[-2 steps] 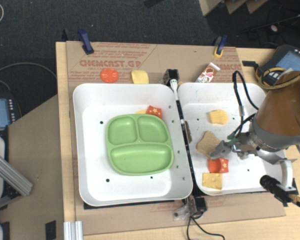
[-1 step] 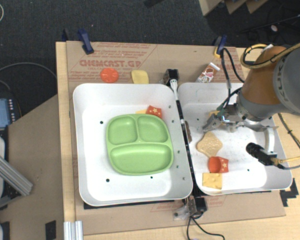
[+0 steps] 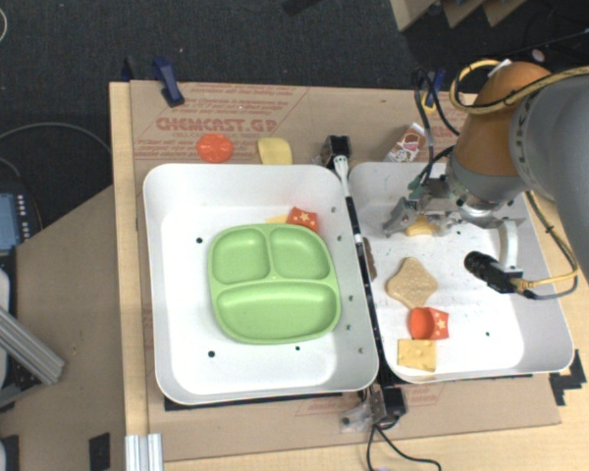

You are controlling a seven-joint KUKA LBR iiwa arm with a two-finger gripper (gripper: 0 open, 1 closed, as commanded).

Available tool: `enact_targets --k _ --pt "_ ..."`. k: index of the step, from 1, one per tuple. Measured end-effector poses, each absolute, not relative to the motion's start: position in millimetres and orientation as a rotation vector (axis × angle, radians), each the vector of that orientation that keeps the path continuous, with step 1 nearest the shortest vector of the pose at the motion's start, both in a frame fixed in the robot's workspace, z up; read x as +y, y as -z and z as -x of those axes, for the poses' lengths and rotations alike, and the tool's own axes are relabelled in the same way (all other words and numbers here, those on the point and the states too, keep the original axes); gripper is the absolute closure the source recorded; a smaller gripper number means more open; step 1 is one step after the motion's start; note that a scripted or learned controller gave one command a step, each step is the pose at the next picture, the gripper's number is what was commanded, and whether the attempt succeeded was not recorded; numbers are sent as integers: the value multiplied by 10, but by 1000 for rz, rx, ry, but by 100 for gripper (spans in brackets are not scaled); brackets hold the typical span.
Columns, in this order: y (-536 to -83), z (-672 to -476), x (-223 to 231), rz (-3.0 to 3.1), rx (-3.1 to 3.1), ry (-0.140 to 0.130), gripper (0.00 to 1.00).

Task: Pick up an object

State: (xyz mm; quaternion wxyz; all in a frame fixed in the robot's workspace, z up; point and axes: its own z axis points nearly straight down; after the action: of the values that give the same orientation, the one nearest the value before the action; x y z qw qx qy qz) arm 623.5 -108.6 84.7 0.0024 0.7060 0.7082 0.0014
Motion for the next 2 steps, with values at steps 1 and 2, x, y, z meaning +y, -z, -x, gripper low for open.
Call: enact_targets --k 1,2 --pt "-958 -6224 -1094 -2216 2219 -5 100" --pt "-951 -6221 -1094 -2217 2219 -4 0"
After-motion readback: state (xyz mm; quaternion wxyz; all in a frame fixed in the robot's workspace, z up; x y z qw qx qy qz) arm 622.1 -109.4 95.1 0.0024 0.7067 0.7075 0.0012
